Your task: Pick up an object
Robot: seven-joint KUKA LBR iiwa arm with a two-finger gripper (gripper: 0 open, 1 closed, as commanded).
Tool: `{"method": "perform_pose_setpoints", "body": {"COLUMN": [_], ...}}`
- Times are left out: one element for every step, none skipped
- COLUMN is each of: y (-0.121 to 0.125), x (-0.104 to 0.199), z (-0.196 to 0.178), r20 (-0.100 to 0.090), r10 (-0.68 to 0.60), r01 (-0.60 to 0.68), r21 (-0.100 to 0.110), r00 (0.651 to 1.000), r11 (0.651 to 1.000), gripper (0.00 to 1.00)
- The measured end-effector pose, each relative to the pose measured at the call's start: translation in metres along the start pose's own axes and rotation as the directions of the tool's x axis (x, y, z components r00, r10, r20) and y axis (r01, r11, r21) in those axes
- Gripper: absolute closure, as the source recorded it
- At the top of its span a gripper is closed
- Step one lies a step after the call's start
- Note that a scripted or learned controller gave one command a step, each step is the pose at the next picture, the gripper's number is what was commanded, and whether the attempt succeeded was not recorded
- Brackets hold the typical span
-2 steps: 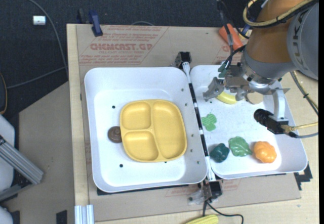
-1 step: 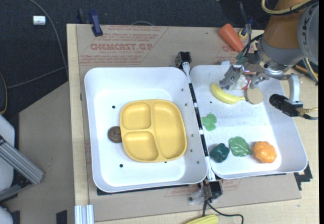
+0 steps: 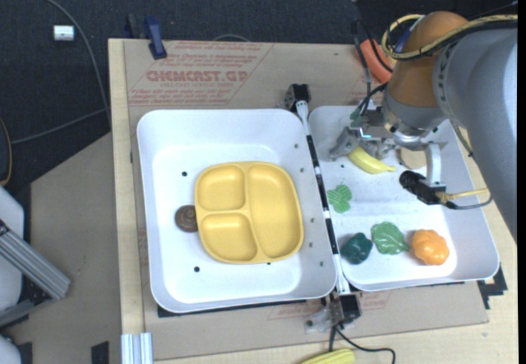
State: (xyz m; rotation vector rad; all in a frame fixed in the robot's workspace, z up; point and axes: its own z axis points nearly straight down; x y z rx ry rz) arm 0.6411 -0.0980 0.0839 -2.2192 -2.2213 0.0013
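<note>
A yellow banana (image 3: 370,161) lies in the upper part of the right bin (image 3: 485,251). My gripper (image 3: 367,139) hangs just above the banana's far end, close to it or touching it. Nothing visibly sits in its grasp. Lower in the same bin are a small light green piece (image 3: 339,196), a dark green pepper-like toy (image 3: 357,248), a green leafy toy (image 3: 388,237) and an orange fruit (image 3: 430,246). The arm's grey body with its orange band (image 3: 427,42) covers the bin's upper right corner.
The left bin (image 3: 156,149) holds a yellow divided plate (image 3: 246,212) with a brown disc (image 3: 186,218) tucked at its left edge. A black cable piece (image 3: 419,186) trails from the arm over the right bin. A ridge (image 3: 316,182) separates the bins.
</note>
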Motion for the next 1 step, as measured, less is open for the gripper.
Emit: {"method": "perform_pose_setpoints", "body": {"y": [0.0012], "x": [0.0004], "z": [-0.0111], "r20": [0.001], "r10": [-0.001], "r01": [0.001], "r21": [-0.004], "r00": [1.0], "r11": [1.0], "gripper": [1.0]}}
